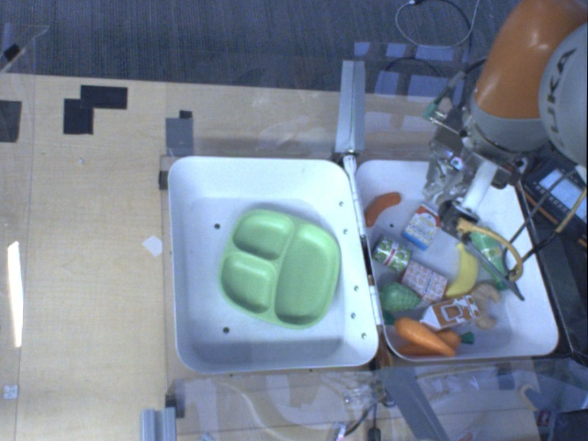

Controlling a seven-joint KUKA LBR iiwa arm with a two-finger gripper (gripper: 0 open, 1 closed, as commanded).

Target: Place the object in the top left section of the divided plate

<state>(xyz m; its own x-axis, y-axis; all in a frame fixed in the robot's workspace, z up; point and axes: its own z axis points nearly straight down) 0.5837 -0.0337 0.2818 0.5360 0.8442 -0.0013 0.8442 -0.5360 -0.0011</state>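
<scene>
A green divided plate (280,266) lies in the middle of the left bin (197,191), and its top left section (262,231) holds nothing. My gripper (447,184) hangs over the far part of the right bin (542,324), just above and to the right of a small white and blue carton (420,228). An orange-red sausage (382,207) lies to the gripper's left. I see nothing carried under the gripper.
The right bin also holds a green can (392,254), a pink patterned box (424,281), a banana (466,269), a carrot (424,337) and several more toy foods. A metal divider (350,118) runs between the bins. Cables (441,16) trail behind the arm.
</scene>
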